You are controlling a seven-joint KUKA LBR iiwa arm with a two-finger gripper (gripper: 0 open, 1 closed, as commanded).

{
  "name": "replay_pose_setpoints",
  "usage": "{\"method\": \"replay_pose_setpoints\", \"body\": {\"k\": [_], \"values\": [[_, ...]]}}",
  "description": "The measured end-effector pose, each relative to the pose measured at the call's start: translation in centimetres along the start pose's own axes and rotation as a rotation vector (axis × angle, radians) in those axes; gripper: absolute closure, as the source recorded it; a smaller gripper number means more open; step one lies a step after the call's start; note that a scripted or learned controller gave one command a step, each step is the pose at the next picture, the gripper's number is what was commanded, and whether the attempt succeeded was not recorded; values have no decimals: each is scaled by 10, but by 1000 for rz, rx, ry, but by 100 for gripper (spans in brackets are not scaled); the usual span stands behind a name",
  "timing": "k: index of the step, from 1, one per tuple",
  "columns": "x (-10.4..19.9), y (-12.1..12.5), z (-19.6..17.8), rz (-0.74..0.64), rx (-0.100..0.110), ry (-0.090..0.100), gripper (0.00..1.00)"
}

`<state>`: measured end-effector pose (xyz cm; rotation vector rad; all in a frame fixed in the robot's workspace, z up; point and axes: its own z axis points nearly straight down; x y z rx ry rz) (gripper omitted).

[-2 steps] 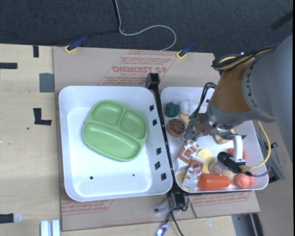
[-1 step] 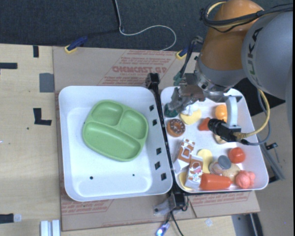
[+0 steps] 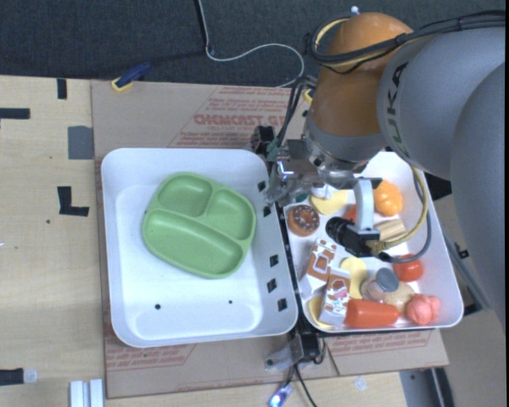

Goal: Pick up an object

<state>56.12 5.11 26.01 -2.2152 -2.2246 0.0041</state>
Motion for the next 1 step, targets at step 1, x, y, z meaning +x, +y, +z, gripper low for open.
{"method": "replay_pose_setpoints", "body": {"k": [1], "values": [[46,-14,39,1,1,0,100]]}}
